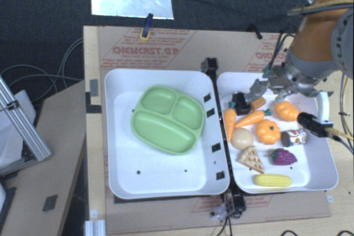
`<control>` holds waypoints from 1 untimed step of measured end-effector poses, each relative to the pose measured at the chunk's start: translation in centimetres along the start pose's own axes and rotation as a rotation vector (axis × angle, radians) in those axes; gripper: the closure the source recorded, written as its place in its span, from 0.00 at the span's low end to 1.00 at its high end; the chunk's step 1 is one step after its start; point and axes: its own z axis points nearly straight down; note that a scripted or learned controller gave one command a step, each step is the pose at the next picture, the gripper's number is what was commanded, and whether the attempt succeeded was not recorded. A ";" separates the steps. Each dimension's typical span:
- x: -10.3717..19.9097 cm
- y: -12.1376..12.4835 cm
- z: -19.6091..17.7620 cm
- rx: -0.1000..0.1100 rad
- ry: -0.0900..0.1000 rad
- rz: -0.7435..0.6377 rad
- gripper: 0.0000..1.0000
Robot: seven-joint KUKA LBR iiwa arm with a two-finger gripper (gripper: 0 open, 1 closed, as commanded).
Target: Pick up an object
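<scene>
The right bin (321, 174) holds several toy foods: a carrot (249, 119), a small pumpkin (268, 131), an orange fruit (286, 111), a beige potato (241, 138), a waffle wedge (251, 160), a corn cob (272, 179), purple grapes (284, 156) and a small carton (295, 138). My gripper (250, 96) hangs low over the bin's back left corner, just behind the carrot and beside a small brown piece (258, 102). The arm's body hides the far side of the bin.
The left bin (121, 174) holds a green divided plate (167, 119). A black divider (218, 119) runs between the bins. A black cylinder with a white bracket (311, 122) juts over the right bin near the orange fruit. Cables trail at the right edge.
</scene>
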 end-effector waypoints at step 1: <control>0.0 0.3 -0.8 -0.013 -0.001 -0.002 0.00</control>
